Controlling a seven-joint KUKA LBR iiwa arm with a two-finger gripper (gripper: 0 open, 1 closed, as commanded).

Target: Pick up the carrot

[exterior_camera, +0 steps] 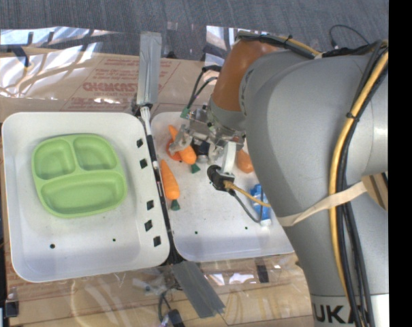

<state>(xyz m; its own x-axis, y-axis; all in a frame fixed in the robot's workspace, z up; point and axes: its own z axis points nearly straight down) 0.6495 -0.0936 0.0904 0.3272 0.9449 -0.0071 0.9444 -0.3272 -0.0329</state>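
Observation:
An orange carrot (169,181) with a green stub end lies in the right bin (212,240), along its left wall. A second, shorter orange carrot piece (186,155) lies at the back of that bin beside a small red item (171,146). My gripper (200,144) hangs low over the back of the right bin, directly at the shorter carrot piece and just right of the red item. The wrist and cables hide much of what is under it. The long carrot lies apart from the gripper, a little to the front left of it.
The left bin (22,244) holds a green divided tray (77,174). In the right bin, an orange object (244,161) and a blue and white item (261,204) lie next to the arm (308,155), which covers the bin's right side.

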